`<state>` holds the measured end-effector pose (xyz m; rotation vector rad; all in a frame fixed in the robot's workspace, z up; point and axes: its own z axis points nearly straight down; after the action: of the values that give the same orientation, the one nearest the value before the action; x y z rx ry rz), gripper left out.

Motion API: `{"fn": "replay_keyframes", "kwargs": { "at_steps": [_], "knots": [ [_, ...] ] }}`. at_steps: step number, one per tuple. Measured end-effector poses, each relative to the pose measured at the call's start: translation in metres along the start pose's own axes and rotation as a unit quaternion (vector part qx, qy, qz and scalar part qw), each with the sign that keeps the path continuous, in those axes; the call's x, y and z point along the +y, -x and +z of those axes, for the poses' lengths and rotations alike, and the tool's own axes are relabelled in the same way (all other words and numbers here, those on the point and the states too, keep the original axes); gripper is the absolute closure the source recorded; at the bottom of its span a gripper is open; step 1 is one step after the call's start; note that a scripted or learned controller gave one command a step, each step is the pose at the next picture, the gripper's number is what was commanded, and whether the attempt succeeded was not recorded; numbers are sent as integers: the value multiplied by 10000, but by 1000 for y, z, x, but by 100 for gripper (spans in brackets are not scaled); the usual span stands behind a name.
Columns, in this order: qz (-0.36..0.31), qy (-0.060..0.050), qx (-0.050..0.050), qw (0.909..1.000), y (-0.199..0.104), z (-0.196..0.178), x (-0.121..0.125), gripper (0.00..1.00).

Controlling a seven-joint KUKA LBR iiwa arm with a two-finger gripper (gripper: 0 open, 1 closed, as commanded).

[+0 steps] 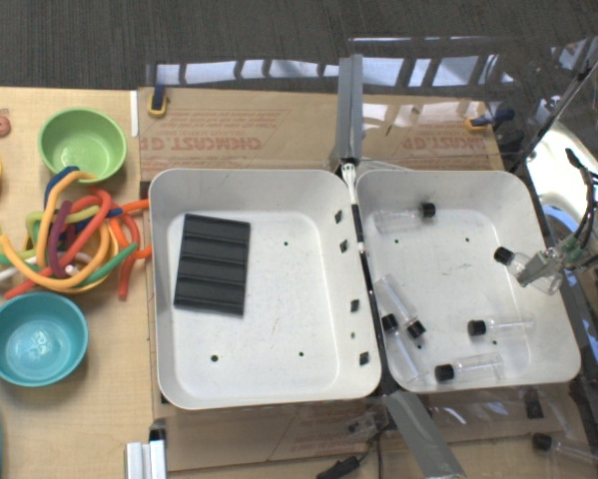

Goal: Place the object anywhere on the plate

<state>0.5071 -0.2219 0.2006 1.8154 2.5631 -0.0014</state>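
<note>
Two shallow white bins are sitting side by side on brown cardboard over dark carpet. The left bin (169, 367) is holding a black ridged rectangular plate (213, 263) near its left wall. Clear plastic tubes with black caps (402, 312) are lying scattered in the right bin (543, 223).

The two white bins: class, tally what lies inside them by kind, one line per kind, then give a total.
Black ridged plate in the left bin: 1
Clear vials with black caps in the right bin: 6, at
Total: 7
</note>
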Motion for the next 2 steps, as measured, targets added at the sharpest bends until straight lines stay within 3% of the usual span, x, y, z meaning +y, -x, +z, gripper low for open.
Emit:
{"fn": "replay_keyframes", "kwargs": {
  "at_steps": [1, 2],
  "knots": [
    [-806, -15, 21, 9967, -48, 64, -16, 100],
    [-351, 0, 1, 9994, -6, 33, -17, 100]
  ]
}}
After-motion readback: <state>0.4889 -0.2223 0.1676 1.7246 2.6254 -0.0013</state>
